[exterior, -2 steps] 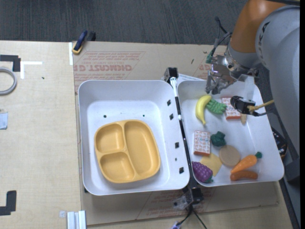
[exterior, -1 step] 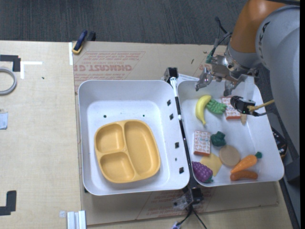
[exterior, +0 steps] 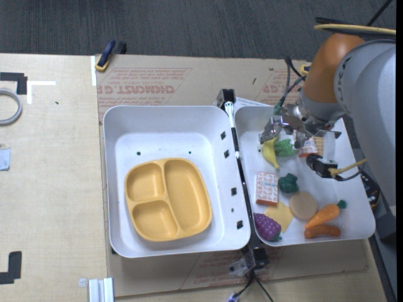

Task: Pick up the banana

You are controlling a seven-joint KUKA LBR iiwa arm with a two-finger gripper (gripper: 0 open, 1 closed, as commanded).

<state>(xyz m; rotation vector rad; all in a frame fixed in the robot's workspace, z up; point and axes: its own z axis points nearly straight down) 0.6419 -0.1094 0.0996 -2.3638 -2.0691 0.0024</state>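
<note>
Down low sits my grey robot arm [exterior: 371,99], its pincer [exterior: 277,134] right over the yellow toy banana [exterior: 270,153]; grip unclear, lifting still left.

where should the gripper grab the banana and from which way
Probably across the banana's narrow middle, coming straight down from above. It lies in the right bin, its length running from beside the gripper down toward the carton. A green vegetable crowds its right side, so a close across the width at the lower, freer half looks safest.
</note>
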